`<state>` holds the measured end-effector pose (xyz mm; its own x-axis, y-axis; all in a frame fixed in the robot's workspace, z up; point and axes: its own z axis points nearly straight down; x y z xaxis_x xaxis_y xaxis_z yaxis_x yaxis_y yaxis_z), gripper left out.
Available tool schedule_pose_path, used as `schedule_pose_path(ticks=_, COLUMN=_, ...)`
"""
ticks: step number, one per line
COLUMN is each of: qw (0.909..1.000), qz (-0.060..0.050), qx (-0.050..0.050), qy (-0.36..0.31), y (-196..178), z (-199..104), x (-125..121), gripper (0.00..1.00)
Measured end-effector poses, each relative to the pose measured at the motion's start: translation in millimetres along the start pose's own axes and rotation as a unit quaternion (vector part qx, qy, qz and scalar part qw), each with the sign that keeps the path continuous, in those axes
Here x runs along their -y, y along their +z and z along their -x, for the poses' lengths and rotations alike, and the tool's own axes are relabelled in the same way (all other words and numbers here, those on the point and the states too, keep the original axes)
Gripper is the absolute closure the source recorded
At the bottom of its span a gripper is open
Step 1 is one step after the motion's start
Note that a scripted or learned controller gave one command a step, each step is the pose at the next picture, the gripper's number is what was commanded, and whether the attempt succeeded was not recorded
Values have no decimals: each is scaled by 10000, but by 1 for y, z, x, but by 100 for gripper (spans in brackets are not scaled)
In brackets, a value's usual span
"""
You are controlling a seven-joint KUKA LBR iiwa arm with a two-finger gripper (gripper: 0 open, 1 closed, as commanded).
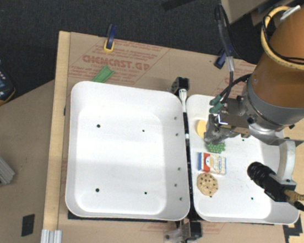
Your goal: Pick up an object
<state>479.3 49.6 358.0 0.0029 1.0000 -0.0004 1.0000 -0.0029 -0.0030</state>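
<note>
My gripper (214,140) hangs low over the left part of the right bin (240,210), its tip right on a small green object (217,147). A pale yellow piece (200,128) lies just left of the gripper. Below it lie a small blue, red and white packet (213,164) and a round brown cookie (207,184). The wrist hides how the fingers stand.
The left bin (123,148) lies beside the right one on a cardboard sheet (127,59). A green scrap (103,74) and a blue-yellow clamp (111,38) sit at the sheet's far edge. The arm's big orange-banded body (296,59) looms over the right bin's far side.
</note>
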Motion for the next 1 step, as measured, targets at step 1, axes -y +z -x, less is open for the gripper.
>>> schedule_pose_path(ticks=1, qw=10000, qz=34, qx=-6, qy=-29, y=-17, z=-23, x=0, gripper=100)
